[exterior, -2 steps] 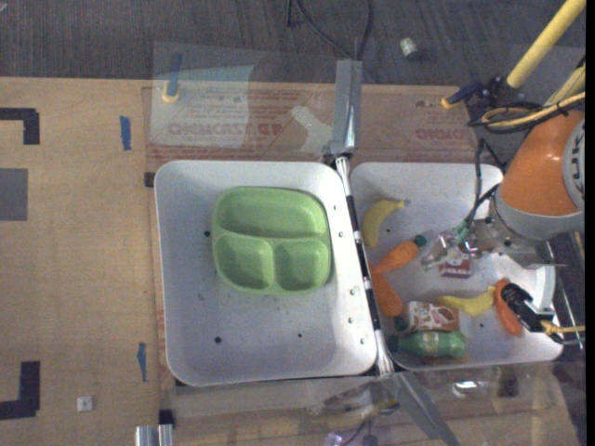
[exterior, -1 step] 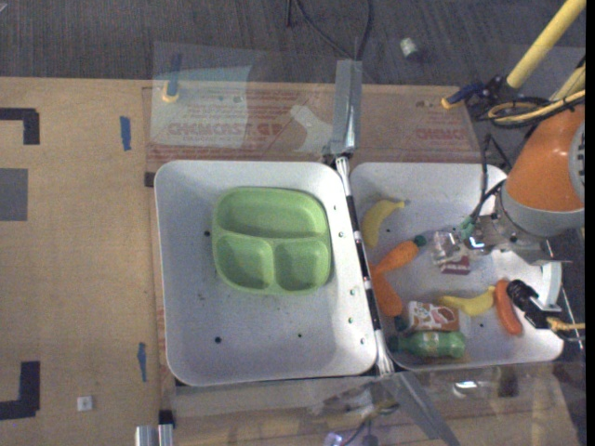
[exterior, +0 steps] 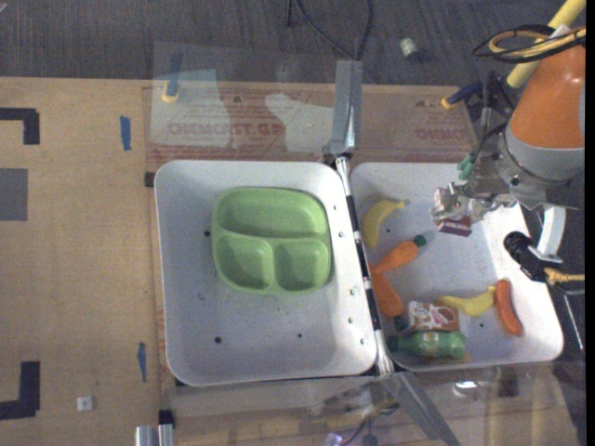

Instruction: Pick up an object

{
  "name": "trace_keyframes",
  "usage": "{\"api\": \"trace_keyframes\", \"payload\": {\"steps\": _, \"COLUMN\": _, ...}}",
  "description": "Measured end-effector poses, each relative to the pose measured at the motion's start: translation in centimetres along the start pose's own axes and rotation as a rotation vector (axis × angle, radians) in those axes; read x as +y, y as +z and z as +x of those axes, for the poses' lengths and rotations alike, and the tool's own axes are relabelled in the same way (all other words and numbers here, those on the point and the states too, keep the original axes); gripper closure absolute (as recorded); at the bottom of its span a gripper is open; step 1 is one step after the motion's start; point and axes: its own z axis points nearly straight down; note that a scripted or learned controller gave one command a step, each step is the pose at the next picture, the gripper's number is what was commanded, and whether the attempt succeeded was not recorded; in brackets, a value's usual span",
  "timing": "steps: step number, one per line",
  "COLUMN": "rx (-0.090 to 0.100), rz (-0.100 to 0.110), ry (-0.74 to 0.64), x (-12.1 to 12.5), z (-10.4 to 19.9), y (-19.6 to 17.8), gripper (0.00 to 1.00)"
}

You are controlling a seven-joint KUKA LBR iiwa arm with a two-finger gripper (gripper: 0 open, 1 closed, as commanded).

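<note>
We see the gripper (exterior: 456, 210) over the right bin (exterior: 548, 347) — fingers clamped on a small carton (exterior: 456, 223) (dark red base).

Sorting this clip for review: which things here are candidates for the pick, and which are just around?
Pick candidates, right bin: banana, carrot, juice carton, green bottle, small banana, sausage, with gripper above.

Just around: green divided plate in left bin, blue tape.
</note>
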Motion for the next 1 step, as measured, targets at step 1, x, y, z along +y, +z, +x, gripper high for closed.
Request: {"api": "trace_keyframes", "payload": {"steps": 1, "rx": 0.0, "rz": 0.002, "ry": 0.109, "x": 2.61, "z": -1.42, "y": 6.5, "gripper": 1.0}}
